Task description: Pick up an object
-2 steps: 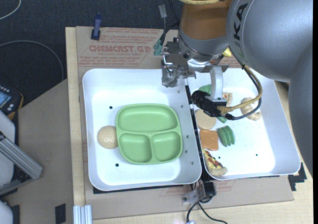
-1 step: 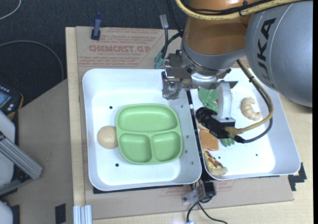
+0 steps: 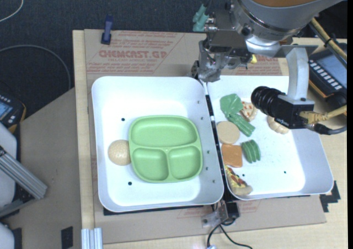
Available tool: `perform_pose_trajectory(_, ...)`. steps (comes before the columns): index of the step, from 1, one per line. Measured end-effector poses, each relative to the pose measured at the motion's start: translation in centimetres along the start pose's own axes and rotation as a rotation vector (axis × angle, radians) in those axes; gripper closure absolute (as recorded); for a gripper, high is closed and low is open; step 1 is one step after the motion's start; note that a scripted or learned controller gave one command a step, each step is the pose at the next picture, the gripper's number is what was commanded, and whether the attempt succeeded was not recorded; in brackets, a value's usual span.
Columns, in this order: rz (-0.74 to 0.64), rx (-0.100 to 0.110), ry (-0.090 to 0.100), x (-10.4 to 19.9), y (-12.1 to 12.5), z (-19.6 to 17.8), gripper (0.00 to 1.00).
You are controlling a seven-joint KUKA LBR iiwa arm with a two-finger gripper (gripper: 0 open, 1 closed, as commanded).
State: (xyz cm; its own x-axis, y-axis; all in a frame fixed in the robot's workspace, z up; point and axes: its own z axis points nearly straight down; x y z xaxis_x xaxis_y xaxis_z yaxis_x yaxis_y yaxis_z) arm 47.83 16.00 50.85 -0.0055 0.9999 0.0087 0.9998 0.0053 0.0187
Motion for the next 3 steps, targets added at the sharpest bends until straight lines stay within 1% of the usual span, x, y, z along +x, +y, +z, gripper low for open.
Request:
perform_pose_trajectory(1, 0.01, 0.033, -0.014, -2.4, 2.0, 15.2, 1.0)
perform_pose_trajectory(2, 0.003, 0.03, -0.011, -0.1, -0.5, 21.0, 1.0)
perform_pose_trajectory(3, 0.001, -0.001, 0.0, 1.6, 0.1, 4.8, 1.0)
